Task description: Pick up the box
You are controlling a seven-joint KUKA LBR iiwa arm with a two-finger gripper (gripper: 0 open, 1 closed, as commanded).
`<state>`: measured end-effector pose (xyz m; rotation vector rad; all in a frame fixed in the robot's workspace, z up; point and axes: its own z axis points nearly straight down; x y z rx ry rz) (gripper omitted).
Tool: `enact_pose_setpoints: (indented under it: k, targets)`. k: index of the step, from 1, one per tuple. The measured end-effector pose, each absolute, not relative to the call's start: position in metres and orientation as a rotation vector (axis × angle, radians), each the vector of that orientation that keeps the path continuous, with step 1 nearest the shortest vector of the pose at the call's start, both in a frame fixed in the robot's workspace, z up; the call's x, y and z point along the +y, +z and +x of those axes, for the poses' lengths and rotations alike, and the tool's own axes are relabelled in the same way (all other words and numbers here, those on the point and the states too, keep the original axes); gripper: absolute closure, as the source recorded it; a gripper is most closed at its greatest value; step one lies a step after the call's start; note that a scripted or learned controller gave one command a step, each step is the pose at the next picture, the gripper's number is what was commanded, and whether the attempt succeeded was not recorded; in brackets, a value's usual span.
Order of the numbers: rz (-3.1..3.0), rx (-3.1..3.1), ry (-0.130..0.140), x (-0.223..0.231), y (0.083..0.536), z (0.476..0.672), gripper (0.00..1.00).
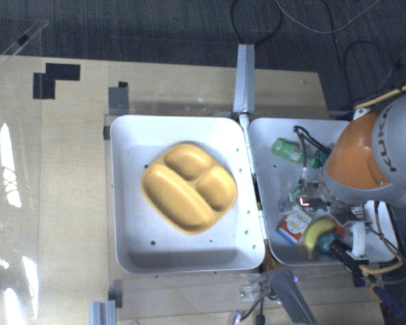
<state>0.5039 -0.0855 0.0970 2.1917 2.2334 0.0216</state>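
Box [295, 225] near right bin's [258, 181] front-left corner, beside banana [318, 235], hand [312, 196] just above, grip unclear.

yellow divided tray [189, 187]: left bin [122, 181] | green bottle [287, 149], banana [316, 235]: right bin [264, 154]

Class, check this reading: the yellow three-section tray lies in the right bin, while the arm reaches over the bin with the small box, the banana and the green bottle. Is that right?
Not quite. The camera view shows the yellow three-section tray in the left bin, not the right one. The rest stands: the arm reaches over the right bin, which holds the small box, the banana and the green bottle.
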Motion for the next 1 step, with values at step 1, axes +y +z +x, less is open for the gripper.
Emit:
enact_pose_setpoints:
  k: [1]
  targets:
    - [2.282, 2.157, 0.001, -0.0334, 0.2055, 0.4890, 1.00]
